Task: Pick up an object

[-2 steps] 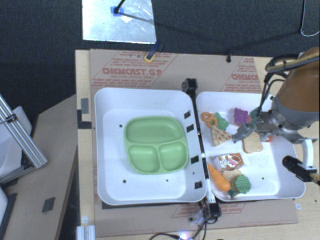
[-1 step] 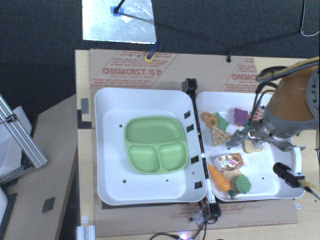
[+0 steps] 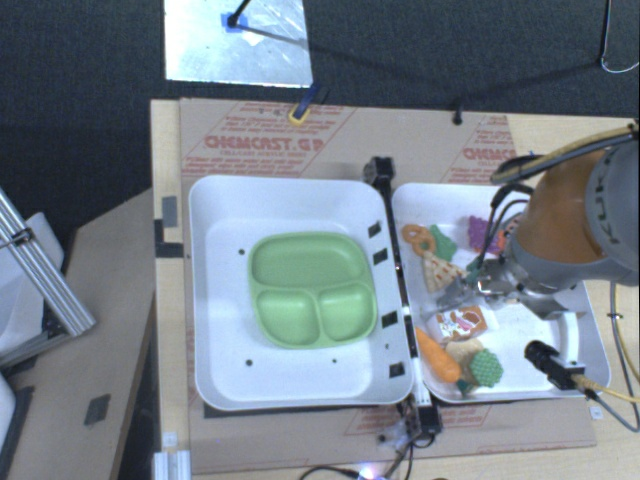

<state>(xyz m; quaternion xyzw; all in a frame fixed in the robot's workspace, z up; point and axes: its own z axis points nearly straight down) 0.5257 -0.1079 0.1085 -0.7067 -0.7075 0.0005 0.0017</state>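
The table (image 3: 420, 133) is a flat tan sheet printed with red lettering, carrying two shallow white plastic bins side by side. The left bin (image 3: 215, 268) holds a smooth pale-green tray (image 3: 310, 288) with rounded corners and three compartments. The grey arm (image 3: 565, 218), with its orange band, reaches over the right bin (image 3: 590, 358). Its pincer (image 3: 470, 288) sits low among small toy foods; whether it is wide or narrow I cannot tell. Just below it lies a flat red-and-white packet (image 3: 461, 323). Near the front wall are an orange carrot (image 3: 438, 358) and a bumpy green broccoli (image 3: 486, 368). A purple piece (image 3: 476, 230) lies near the back.
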